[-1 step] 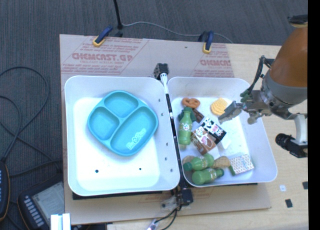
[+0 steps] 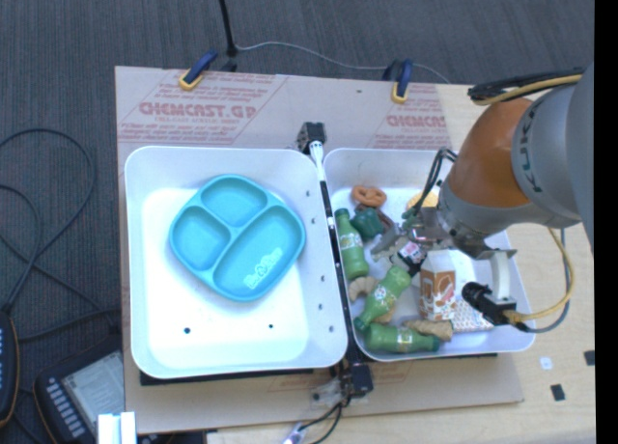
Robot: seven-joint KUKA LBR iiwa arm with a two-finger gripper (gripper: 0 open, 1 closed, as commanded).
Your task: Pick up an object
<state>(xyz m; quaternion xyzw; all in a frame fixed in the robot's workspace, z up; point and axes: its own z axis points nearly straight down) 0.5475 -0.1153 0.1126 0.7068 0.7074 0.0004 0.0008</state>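
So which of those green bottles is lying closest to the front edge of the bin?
The green bottle lying flat along the right bin's front wall; the others sit farther back.

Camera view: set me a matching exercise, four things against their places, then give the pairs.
Things:
1. blue three-compartment plastic plate
2. brown pretzel-shaped toy
3. small white and brown carton
4. yellow-handled clamp

Places:
A. far end of the right white bin
B. on the board's far edge
C. in the left white bin
D. near part of the right bin, beside green plastic bottles

Pairs: 1-C, 2-A, 3-D, 4-B
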